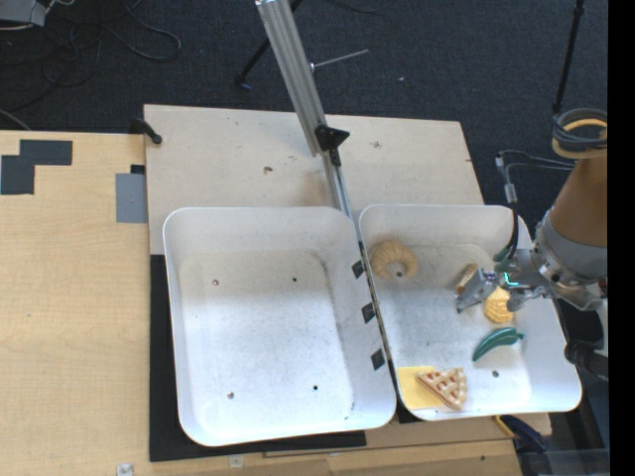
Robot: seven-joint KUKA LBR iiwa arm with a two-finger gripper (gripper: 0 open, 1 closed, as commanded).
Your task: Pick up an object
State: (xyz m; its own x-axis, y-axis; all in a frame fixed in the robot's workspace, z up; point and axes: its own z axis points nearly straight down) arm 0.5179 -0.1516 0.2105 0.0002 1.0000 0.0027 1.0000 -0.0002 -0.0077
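My gripper (476, 293) hangs low over the right bin (437, 224), reaching in from the right. A small tan piece (465, 278) lies right against its upper left tip. Just to the right of the tip, partly under the wrist, is a yellow round object (499, 310). A green curved pod (496, 342) lies a little below the gripper. A tan ring-shaped pastry (394, 261) sits near the bin's upper left. A waffle-like wedge on a yellow base (442, 386) rests at the bin's front edge.
The left bin (258, 330) stands beside the right one, parted by a divider with black clips (364, 310). A slanted metal rail (298, 77) rises behind the bins. A wooden table (69, 315) lies to the left.
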